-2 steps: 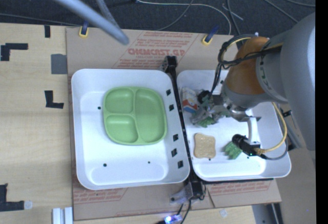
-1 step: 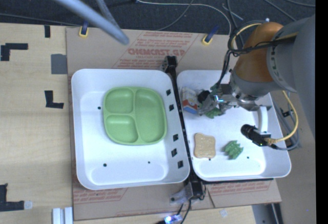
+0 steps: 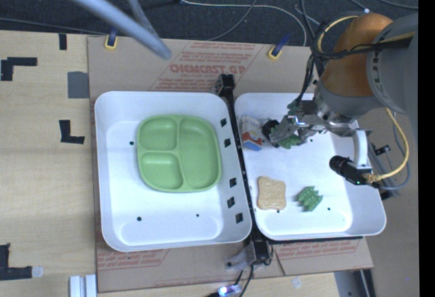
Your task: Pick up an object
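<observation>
My gripper (image 3: 277, 132) hangs low over the upper left part of the right bin (image 3: 340, 221), the arm reaching in from the right. A small green piece (image 3: 292, 141) shows right beside the gripper's tip; whether it is held is unclear. Just left of the gripper lies a small red, white and blue object (image 3: 251, 138) against the bin's left wall. A slice of toast (image 3: 271, 194) lies nearer the front of that bin, and a green broccoli-like piece (image 3: 310, 198) sits to its right.
The left bin (image 3: 115, 221) holds a green divided plate (image 3: 179, 153). A black divider (image 3: 234, 146) runs between the two bins. Cables trail behind the bins, and a yellow cable loops by the arm at the right.
</observation>
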Tool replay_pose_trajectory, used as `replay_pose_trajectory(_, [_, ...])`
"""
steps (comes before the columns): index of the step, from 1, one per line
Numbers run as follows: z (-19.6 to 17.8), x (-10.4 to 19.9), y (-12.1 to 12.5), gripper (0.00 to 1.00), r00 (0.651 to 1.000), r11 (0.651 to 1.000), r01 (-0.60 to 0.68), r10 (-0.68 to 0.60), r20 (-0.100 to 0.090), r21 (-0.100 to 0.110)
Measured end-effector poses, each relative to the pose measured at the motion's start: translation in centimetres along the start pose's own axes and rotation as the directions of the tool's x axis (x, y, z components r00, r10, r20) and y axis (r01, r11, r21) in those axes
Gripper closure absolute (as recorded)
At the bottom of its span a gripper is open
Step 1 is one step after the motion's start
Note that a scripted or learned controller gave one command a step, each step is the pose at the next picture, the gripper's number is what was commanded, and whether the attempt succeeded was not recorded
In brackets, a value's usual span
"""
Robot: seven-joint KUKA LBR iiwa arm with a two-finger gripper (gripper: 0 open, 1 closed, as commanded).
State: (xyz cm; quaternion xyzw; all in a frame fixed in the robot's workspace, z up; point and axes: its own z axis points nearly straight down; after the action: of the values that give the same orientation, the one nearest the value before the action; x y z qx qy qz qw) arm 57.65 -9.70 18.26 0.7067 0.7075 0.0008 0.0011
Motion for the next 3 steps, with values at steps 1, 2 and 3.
replay_pose_trajectory(1, [-5.1,0.0,0.1,1.00,1.000,1.000,0.001,-0.001,0.001,-0.002])
replay_pose_trajectory(2, [-4.0,5.5,1.3,1.00,1.000,1.000,0.006,-0.006,-0.002,0.005])
replay_pose_trajectory(3, [-5.0,10.7,3.4,1.00,1.000,1.000,0.005,-0.005,-0.002,0.003])
